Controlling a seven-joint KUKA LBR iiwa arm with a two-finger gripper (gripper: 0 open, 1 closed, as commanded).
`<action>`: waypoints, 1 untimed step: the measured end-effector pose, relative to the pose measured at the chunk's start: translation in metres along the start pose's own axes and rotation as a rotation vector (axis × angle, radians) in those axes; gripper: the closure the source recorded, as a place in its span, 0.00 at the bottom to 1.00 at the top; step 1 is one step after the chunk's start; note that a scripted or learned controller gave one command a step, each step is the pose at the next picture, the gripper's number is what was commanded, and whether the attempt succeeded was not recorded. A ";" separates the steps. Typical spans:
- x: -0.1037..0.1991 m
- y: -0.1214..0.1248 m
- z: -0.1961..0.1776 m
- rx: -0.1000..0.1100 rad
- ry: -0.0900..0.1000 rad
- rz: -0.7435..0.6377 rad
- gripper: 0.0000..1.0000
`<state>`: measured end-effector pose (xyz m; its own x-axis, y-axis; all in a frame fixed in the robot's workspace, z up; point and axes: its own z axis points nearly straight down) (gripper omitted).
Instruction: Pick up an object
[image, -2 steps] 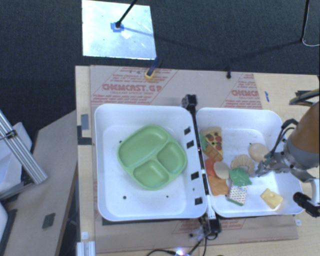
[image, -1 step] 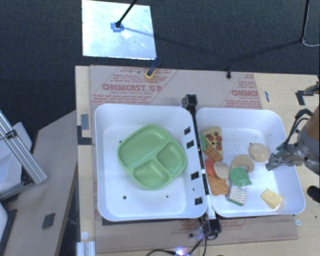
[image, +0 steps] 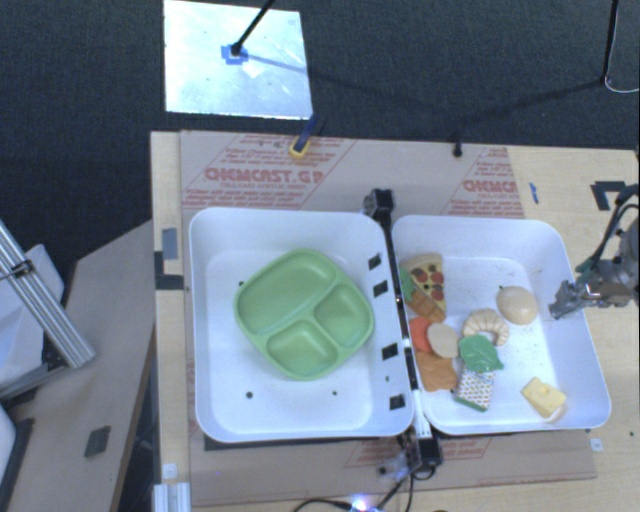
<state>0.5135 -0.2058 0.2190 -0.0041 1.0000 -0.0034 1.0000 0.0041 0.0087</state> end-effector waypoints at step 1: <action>0.000 0.001 -0.006 0.005 0.002 0.000 1.00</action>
<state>0.5145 -0.2060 0.2248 -0.0040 1.0000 -0.0012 1.0000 0.0040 0.0033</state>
